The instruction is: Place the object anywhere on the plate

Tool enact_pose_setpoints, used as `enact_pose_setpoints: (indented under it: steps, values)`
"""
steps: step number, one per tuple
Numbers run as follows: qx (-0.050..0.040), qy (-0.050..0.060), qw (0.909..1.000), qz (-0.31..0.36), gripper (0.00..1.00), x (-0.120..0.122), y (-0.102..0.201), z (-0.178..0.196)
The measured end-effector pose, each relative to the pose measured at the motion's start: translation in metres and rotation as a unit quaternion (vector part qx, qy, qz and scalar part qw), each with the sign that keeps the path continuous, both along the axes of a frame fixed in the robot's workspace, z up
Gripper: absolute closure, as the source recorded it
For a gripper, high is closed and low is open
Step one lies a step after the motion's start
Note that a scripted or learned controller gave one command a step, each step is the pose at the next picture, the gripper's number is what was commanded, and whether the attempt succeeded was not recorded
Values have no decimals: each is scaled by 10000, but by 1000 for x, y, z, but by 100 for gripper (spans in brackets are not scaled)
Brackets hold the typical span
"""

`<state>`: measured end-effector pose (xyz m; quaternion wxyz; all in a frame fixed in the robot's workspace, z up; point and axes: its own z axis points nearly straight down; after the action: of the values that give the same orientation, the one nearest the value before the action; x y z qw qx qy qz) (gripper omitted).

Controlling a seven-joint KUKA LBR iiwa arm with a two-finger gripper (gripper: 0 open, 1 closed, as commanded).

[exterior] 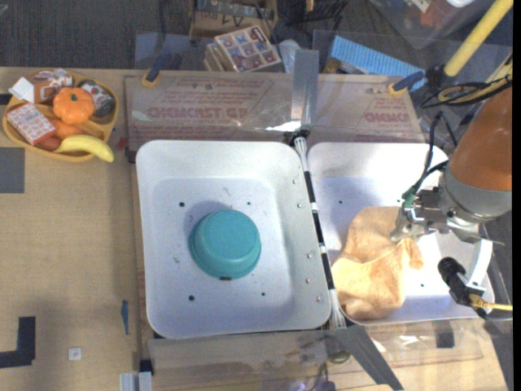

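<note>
A teal round plate (225, 243) lies in the middle of the left bin (163, 177). A crumpled orange-yellow cloth (370, 267) lies in the right bin (358, 177), against the divider and the front wall. My gripper (411, 221) reaches in from the right and sits at the cloth's upper right corner. That corner is drawn up into the fingers, and a strip of cloth hangs below them. The gripper is shut on the cloth, far to the right of the plate.
A metal divider rim (313, 218) runs between the two bins. A bowl of toy fruit (61, 116) stands on the bench at the far left. Cables and a black fitting (456, 275) hang near the wrist over the right bin's right side.
</note>
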<state>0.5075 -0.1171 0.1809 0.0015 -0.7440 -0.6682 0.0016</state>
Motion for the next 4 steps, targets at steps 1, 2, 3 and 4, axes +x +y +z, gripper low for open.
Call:
enact_pose_setpoints:
  steps: [1, 2, 3, 4]
  values:
    - [-7, -3, 10000, 5, 100, 1, -1, 40]
    - [-2, -15, 9800, 1989, 100, 31, 35, 37]
    - [1, -24, 9215, 3883, 100, 50, 77, 44]
    - [4, -32, 8262, 5634, 100, 74, 122, 52]
